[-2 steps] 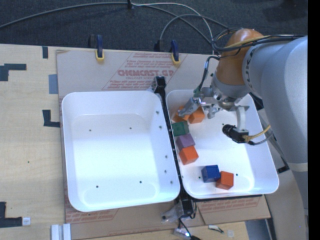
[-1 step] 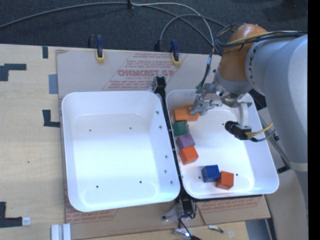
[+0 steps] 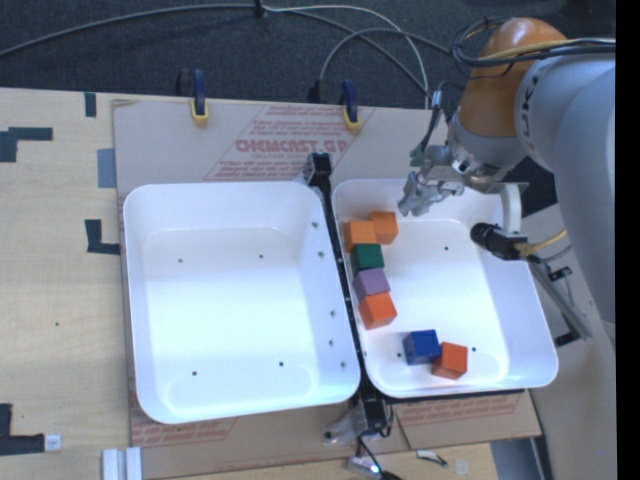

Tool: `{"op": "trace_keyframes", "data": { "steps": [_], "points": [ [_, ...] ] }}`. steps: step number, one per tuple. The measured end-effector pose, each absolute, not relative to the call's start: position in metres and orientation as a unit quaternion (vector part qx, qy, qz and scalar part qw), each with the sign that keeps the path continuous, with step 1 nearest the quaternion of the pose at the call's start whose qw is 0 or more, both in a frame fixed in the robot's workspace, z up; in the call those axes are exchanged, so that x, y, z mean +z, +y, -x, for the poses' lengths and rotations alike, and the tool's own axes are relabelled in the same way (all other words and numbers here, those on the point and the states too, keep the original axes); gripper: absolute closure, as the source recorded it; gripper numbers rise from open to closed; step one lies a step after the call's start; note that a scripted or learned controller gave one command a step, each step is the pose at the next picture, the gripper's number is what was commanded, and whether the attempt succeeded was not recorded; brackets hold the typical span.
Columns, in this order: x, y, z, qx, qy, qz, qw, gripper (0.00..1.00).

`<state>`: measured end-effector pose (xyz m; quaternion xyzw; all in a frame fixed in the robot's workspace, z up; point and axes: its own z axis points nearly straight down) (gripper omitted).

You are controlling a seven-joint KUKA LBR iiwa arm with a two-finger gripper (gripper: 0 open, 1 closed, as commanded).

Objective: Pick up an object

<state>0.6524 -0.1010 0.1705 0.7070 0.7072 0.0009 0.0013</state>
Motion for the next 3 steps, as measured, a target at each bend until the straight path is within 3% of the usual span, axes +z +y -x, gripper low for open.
{"op": "trace_keyframes", "data": {
  "steps": [1,2,3],
  "points": [
    [0.231,-0.107,-0.656,0.0015,0.707,-0.707,0.002,1.0],
    [0.258,-0.106,-0.656,0.0007,0.707,-0.707,0.001,1.0],
    [0.253,-0.05,-0.653,0.0002,0.709,-0.706,0.0,1.0]
  ]
}}
